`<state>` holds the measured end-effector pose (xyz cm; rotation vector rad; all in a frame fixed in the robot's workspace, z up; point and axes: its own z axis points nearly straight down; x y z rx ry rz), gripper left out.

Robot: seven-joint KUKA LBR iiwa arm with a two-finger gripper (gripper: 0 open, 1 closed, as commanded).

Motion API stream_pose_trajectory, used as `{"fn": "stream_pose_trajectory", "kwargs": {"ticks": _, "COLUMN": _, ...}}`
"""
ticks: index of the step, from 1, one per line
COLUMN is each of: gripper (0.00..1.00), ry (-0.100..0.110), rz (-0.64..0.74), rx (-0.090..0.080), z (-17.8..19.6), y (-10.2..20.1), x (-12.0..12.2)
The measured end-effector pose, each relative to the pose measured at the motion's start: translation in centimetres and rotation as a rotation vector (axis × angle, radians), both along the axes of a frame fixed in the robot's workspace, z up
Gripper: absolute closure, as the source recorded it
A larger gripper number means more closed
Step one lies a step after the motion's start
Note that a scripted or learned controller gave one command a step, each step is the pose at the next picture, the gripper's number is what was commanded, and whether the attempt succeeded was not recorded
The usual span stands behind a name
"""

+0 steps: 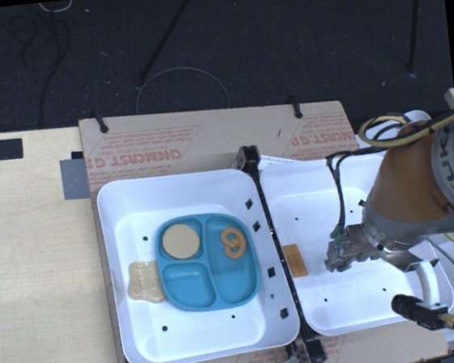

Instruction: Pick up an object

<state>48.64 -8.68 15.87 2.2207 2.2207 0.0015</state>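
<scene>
Hovering low in the right bin (364,315), the gripper (339,255), its grip state impossible to tell, has the small brown block (295,261) lying just left, long axis pointing away from the divider's near end.

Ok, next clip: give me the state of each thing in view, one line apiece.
Blue tray: flat in the left bin, three compartments.
Round cracker: in the tray's upper-left compartment.
Pretzel: in the tray's upper-right compartment.
Pale bread piece: on the bin floor, against the tray's left edge.
Orange block: flat in the right bin, near the divider.
Gripper: low over the right bin, nothing visibly held.
</scene>
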Motion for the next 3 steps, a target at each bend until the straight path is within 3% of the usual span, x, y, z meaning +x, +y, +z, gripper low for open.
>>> {"fn": "stream_pose_trajectory", "kwargs": {"ticks": 1, "gripper": 1.00, "ry": -0.002, "rz": 0.000, "rx": 0.000, "z": 5.8, "y": -0.5, "x": 0.9}}
{"fn": "stream_pose_trajectory", "kwargs": {"ticks": 2, "gripper": 1.00, "ry": 0.000, "rz": 0.000, "rx": 0.000, "z": 9.4, "y": -0.6, "x": 0.9}}
{"fn": "stream_pose_trajectory", "kwargs": {"ticks": 3, "gripper": 1.00, "ry": 0.007, "rz": 0.004, "rx": 0.002, "z": 7.8, "y": 4.6, "x": 1.9}}
